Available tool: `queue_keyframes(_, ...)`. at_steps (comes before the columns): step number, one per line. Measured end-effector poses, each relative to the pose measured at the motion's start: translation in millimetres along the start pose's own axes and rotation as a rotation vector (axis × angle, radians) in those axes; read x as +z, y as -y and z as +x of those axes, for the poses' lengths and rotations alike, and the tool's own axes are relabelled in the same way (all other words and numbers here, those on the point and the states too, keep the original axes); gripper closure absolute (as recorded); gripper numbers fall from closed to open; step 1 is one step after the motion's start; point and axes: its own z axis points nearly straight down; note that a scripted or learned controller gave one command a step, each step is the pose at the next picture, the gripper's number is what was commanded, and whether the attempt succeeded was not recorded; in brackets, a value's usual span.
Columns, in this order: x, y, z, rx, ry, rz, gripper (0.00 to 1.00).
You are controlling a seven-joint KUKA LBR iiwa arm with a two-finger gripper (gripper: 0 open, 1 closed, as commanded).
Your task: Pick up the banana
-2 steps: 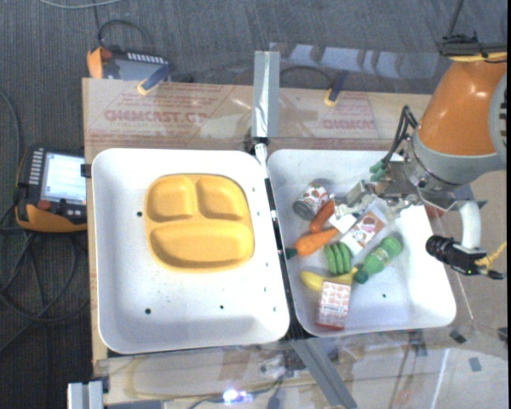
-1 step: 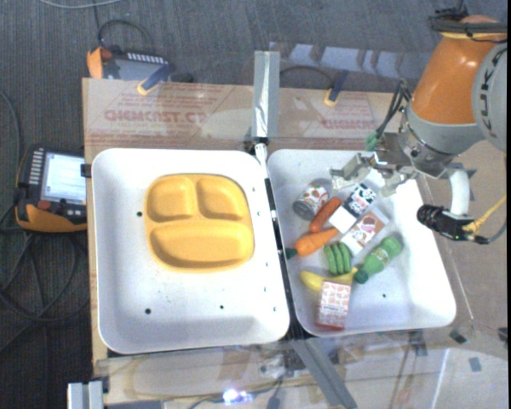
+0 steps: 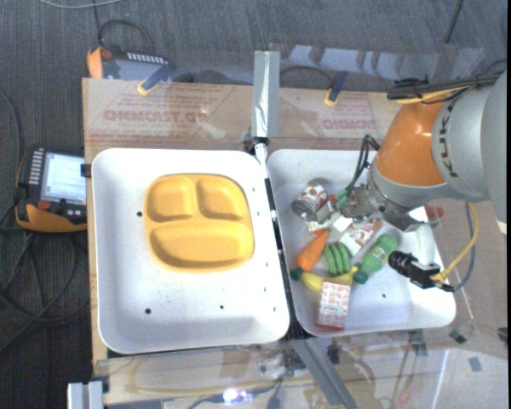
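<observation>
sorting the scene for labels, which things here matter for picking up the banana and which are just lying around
For the job: banana, gripper.

Just lying about: carrot, can, green bottle, small red carton, yellow tray in the left bin.

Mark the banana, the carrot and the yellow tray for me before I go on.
banana [image 3: 317, 280]: camera view, on its yellow body below the carrot, right bin.
carrot [image 3: 312, 250]: camera view, on the middle of its orange body.
yellow tray [image 3: 201, 221]: camera view, on the ridge between its compartments, left bin.

Yellow banana [image 3: 317, 280], lying flat in right bin, mostly hidden under green toys
</observation>
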Motion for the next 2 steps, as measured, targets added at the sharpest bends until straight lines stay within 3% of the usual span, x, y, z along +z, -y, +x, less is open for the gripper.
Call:
queue_keyframes(1, 9, 30, -10, -0.141, 0.016, -0.047, 0.0)
queue_keyframes(2, 11, -11, -30, -0.316, 0.008, -0.025, 0.0)
